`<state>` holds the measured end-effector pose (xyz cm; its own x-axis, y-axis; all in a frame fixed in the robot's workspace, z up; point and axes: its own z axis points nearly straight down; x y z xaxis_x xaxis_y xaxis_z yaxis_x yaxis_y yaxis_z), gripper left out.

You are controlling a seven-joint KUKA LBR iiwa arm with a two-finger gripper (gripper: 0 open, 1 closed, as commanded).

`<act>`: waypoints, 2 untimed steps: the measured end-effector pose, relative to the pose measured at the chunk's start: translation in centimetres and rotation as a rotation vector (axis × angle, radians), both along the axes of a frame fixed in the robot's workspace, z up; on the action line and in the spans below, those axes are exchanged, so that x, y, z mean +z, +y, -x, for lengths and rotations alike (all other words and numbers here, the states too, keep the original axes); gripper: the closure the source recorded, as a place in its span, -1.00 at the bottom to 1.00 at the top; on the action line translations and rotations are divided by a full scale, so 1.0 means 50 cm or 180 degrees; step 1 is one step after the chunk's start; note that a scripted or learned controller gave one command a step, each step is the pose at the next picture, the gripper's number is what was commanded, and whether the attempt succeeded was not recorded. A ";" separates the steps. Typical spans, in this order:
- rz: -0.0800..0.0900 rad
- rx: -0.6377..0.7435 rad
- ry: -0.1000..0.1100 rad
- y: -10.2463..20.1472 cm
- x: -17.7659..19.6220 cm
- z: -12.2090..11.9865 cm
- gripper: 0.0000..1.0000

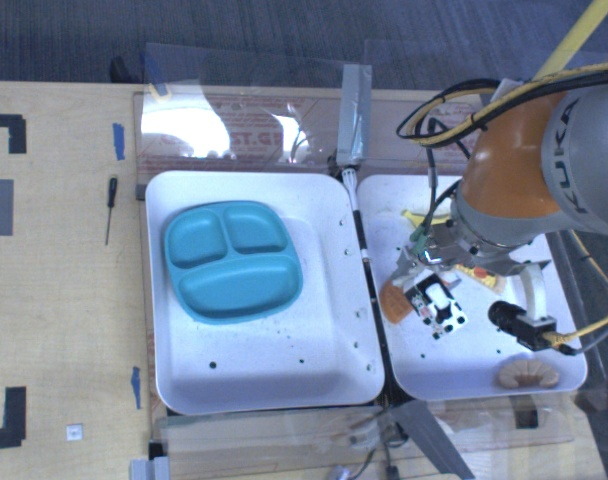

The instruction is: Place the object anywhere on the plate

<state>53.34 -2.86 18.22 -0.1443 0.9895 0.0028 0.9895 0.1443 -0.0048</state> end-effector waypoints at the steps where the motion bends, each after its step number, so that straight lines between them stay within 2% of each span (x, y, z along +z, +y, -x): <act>1: 0.0004 -0.0233 -0.0007 0.129 -0.002 -0.240 1.00; 2: 0.0012 -0.0420 -0.0018 0.188 -0.040 -0.227 1.00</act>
<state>64.69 6.54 16.22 -0.0129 0.9999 -0.0014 0.9999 0.0129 0.0004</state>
